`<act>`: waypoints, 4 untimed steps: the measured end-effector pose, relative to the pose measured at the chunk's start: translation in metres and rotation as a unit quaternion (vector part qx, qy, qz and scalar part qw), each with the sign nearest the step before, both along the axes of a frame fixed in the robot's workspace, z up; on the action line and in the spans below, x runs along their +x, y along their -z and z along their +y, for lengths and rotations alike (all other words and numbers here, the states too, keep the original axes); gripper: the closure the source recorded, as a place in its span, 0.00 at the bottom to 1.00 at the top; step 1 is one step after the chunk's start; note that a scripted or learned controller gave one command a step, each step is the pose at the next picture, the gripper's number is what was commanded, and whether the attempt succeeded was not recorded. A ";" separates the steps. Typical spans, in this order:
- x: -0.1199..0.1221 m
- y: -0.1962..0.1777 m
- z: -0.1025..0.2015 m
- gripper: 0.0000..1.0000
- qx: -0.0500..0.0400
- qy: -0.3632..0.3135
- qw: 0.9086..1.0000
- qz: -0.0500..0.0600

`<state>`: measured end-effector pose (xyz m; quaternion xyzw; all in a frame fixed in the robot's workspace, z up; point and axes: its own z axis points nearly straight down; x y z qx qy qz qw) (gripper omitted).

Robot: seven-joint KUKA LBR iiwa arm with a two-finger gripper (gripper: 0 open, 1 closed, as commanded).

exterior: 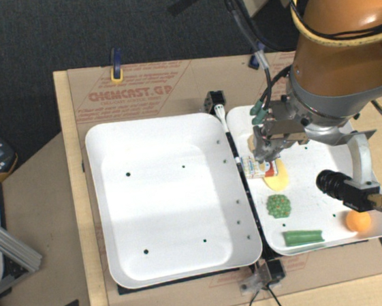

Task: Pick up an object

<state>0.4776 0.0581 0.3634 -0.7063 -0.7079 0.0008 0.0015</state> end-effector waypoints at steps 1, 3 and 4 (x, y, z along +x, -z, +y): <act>0.002 -0.073 0.048 1.00 0.001 -0.002 1.000 -0.006; 0.000 0.101 -0.098 1.00 -0.001 0.006 1.000 0.003; 0.000 0.133 -0.207 1.00 -0.002 0.006 1.000 0.000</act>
